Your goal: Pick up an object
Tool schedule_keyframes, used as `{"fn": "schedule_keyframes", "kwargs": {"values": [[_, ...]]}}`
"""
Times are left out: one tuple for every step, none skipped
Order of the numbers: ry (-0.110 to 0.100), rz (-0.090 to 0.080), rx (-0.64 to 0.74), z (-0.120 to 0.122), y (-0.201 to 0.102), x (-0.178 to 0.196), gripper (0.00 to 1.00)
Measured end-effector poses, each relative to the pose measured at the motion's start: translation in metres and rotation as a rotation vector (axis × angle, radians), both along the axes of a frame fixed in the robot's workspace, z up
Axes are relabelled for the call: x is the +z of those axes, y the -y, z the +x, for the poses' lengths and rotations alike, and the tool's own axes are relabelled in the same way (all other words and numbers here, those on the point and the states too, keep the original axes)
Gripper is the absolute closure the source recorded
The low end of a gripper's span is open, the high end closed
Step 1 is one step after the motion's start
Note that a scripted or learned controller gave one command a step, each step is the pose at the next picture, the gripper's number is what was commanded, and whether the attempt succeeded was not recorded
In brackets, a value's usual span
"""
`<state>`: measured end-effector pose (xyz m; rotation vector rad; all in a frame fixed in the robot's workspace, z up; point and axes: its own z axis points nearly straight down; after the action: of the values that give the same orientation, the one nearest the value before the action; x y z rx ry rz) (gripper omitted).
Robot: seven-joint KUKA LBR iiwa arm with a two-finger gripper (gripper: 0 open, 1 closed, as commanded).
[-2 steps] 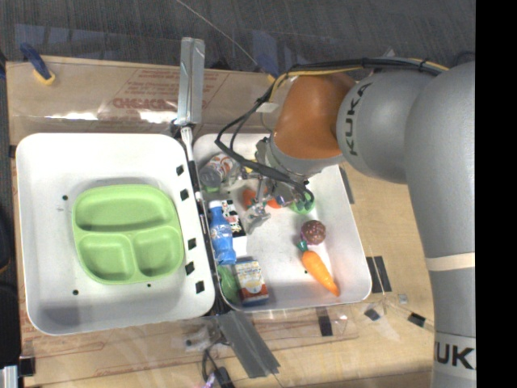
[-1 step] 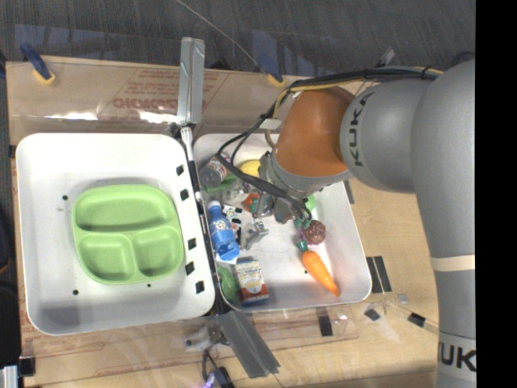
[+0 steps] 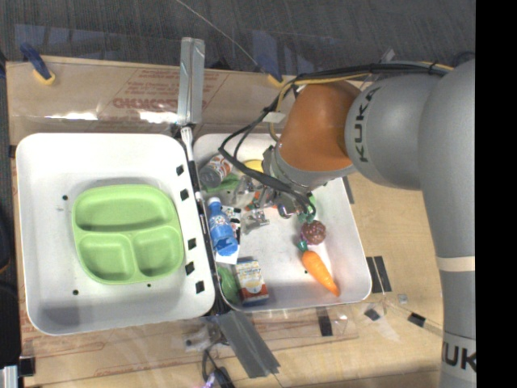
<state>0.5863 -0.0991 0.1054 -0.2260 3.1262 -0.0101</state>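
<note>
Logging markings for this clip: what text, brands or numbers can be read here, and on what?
"KUKA": on the grey arm, by the orange band.
"KU": partial, on the arm's lower edge.
Red print on the cardboard: too blurred.
Labels on the blue bottle and small carton: too small.

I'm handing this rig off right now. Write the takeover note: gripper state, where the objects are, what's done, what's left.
Gripper: low in the right bin, over the clutter near its upper left; whether it is open or shut cannot be told, and nothing is visibly held.
Objects in the right bin: blue bottle along the left wall, small carton below it, carrot toward the lower right, dark red round item just above the carrot, can at the upper left.
Left bin: holds a green divided tray.
Done: arm is down in the right bin.
Left: confirm a grasp and lift an object.
</note>
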Motion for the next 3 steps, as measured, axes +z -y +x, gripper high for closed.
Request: {"fn": "schedule_keyframes", "kwargs": {"values": [[0.001,0.004,0.174,0.063,-0.032,0.091,1.0],[0.004,0.003,0.092,0.071,-0.03,0.172,1.0],[0.0,0.004,0.095,0.071,-0.031,0.18,1.0]]}}
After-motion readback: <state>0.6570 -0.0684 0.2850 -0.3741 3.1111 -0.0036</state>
